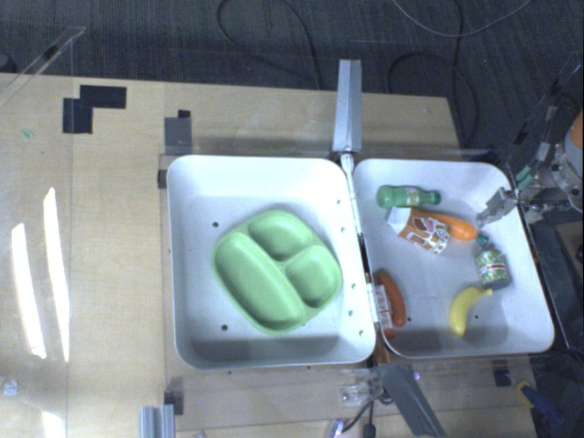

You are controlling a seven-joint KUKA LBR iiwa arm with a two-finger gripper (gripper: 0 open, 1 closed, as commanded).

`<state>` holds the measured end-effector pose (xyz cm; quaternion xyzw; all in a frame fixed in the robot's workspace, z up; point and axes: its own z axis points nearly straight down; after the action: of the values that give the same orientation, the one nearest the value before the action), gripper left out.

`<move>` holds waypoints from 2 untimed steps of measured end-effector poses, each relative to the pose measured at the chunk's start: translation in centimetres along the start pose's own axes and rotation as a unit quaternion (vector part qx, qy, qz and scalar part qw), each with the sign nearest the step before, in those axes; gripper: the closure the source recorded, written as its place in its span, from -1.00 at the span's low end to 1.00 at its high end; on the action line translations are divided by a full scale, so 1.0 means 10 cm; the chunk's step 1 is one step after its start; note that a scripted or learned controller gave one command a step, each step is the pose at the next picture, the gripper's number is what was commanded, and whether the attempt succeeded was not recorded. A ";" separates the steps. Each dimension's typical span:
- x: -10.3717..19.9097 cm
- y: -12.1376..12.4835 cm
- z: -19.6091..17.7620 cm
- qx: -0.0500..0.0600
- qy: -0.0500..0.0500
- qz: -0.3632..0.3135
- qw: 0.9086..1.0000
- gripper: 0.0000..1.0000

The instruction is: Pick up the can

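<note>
- The small green-labelled metal can lies in the right white bin, toward its right wall, just beyond a yellow banana.
- The grey two-finger gripper hovers over the bin's far right; whether it is spread or closed cannot be told.
- Best descend straight over the can, clear of the banana.

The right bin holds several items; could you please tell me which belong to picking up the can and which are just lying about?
Belongs to the job:
can
gripper, above the right bin's far edge

Just lying about:
green bottle
orange bottle
banana
sausage
green divided plate in the left bin
</note>
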<state>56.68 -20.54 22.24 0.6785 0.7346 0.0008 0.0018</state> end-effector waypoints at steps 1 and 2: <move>0.03 -0.25 1.27 0.000 0.001 0.035 0.999 -1.00; 0.04 -0.23 1.18 -0.002 0.000 0.034 0.999 1.00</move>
<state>54.45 -20.37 10.41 0.7033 0.7109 0.0023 0.0027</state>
